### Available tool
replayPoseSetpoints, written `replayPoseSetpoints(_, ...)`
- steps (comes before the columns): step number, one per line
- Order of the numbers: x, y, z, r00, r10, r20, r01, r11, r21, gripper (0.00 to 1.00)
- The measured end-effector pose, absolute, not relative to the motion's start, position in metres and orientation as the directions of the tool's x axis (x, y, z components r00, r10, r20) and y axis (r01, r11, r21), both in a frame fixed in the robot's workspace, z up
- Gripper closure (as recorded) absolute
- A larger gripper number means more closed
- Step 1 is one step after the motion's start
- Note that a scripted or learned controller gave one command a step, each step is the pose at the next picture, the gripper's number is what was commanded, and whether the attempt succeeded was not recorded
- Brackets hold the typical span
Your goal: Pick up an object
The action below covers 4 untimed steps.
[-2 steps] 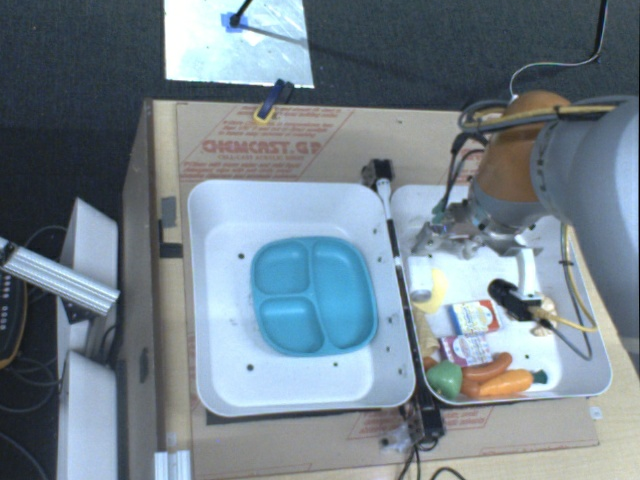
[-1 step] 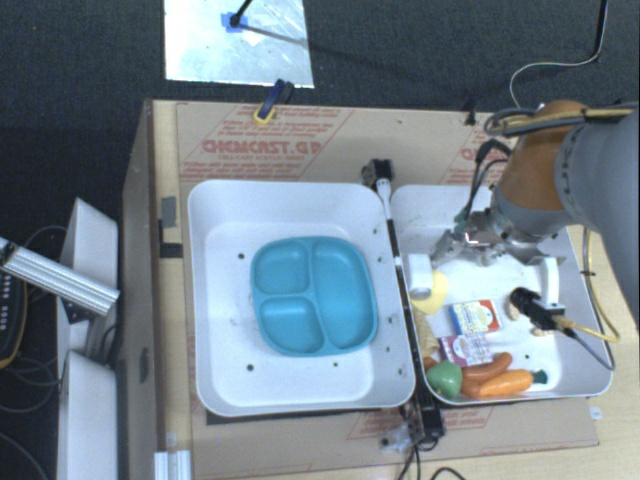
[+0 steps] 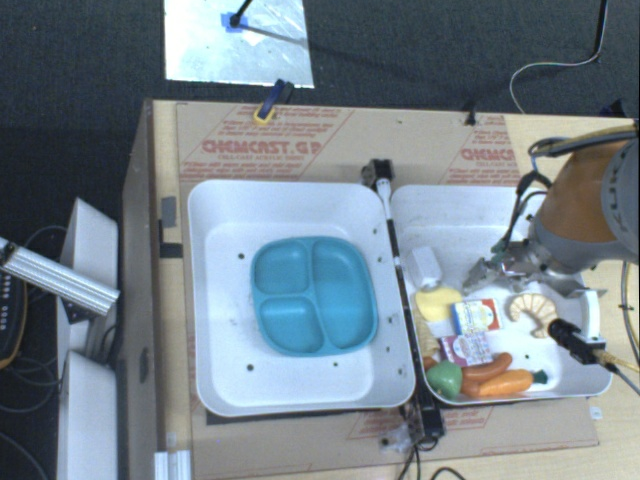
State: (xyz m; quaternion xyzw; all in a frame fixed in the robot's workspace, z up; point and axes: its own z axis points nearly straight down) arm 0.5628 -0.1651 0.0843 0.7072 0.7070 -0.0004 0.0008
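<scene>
The right bin [image 3: 455, 213] holds a pile of toy food. A white block [image 3: 425, 265] lies near its left wall, with a yellow piece [image 3: 437, 303] just below it. Two small printed cartons [image 3: 475, 316] [image 3: 465, 349] sit in the middle. A croissant [image 3: 532, 308] lies to their right. Along the front wall are a green apple [image 3: 445, 379], a red sausage [image 3: 487, 367] and an orange carrot [image 3: 507, 382]. My gripper [image 3: 494, 268] hangs low in the right bin, just above the upper carton and left of the croissant. Nothing shows in its grasp.
The left bin [image 3: 225, 218] bears a blue divided plate [image 3: 312, 295]. A black divider clamp [image 3: 379, 173] sits between the bins at the back. The arm's grey and orange wrist [image 3: 590, 208] covers the right bin's right side.
</scene>
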Motion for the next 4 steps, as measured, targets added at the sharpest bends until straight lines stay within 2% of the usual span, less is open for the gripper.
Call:
replayPoseSetpoints(1, 0.653, -0.203, 0.089, -0.004, 1.000, -0.001, 1.000, 0.004, 0.004, 0.00)
replayPoseSetpoints(2, 0.596, -0.133, 0.084, -0.004, 1.000, 0.001, 1.000, 0.004, 0.001, 0.00)
replayPoseSetpoints(3, 0.523, -0.169, 0.084, 0.000, 1.000, -0.001, 1.000, 0.000, 0.002, 0.00)
replayPoseSetpoints(4, 0.580, -0.183, 0.158, -0.003, 1.000, -0.002, 1.000, 0.003, 0.005, 0.00)
